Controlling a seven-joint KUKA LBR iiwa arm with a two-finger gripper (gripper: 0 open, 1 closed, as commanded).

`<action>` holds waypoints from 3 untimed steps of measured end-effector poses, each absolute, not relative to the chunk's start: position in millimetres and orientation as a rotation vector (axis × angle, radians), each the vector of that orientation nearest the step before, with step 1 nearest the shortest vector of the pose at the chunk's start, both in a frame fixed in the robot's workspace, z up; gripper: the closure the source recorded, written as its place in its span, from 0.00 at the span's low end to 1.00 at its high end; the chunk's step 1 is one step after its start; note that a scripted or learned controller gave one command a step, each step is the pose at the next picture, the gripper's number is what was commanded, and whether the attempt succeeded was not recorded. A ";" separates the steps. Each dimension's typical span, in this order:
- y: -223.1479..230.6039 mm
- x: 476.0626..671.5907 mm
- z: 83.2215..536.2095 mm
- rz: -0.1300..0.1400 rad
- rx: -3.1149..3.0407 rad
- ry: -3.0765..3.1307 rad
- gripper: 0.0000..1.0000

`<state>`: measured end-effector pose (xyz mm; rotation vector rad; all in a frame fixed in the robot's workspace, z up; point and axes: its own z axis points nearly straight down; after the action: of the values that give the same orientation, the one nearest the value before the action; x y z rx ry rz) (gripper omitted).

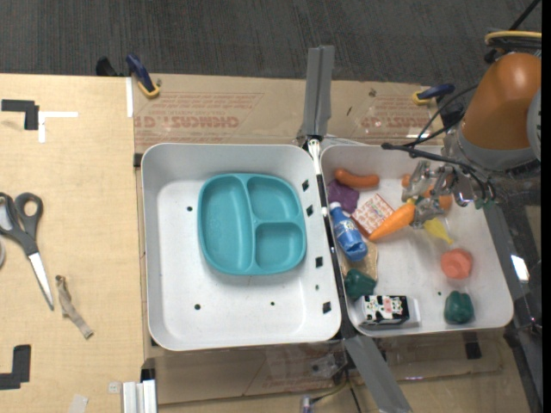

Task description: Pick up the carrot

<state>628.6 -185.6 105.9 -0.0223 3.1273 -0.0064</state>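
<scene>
My gripper [424, 206] over right white bin [482, 317], far side | long orange plastic carrot [393, 222] tilted, right end at my fingertips | grip on it: cannot tell

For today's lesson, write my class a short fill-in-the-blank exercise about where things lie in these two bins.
1. The teal divided plate lies in the ____ bin.
2. The carrot lies in the right bin, and its colour is ____.
3. The gripper is at the carrot's ____ end.
4. On the bench left of the bins lies a pair of ____.

Missing words: left; orange; right; scissors
</scene>
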 end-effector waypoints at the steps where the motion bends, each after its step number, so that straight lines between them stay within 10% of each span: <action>1: -143.7 618.7 220.3 0.000 -0.361 3.115 1.00; 2: -143.7 618.6 220.1 0.000 -0.361 3.115 0.00; 3: -157.8 600.4 99.9 -0.007 -0.443 3.095 0.00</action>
<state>600.4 -157.8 99.9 -0.4426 3.0954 -0.0072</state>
